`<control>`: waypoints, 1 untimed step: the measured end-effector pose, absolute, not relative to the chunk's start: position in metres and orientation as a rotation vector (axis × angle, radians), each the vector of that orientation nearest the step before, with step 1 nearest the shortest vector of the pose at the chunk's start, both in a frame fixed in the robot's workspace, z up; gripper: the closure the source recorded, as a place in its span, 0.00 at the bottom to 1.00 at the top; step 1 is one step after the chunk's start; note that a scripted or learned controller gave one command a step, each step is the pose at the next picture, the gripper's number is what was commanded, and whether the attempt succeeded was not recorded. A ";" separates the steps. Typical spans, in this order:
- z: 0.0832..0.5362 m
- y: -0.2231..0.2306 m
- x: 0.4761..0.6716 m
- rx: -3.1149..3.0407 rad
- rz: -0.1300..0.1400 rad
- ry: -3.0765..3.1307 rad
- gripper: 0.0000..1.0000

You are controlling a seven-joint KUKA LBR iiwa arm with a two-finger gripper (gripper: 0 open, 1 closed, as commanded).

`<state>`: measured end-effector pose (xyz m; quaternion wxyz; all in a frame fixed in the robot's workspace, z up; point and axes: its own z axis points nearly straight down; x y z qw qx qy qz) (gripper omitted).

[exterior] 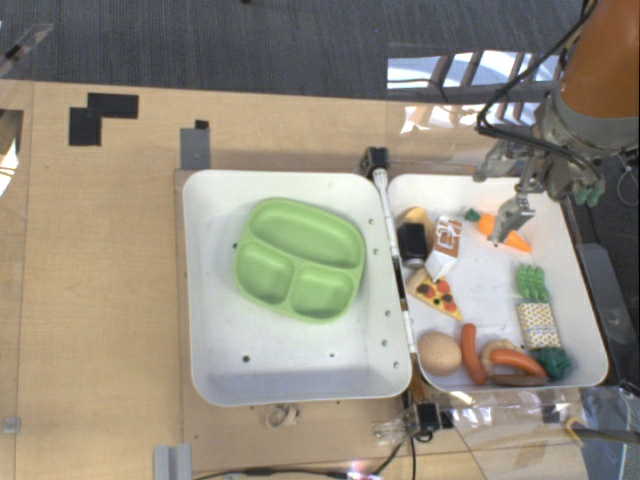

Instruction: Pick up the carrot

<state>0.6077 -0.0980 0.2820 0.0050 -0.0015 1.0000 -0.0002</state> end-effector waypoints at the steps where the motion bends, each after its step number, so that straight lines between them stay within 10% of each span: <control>1: 0.094 -0.152 0.638 0.021 0.002 3.142 0.00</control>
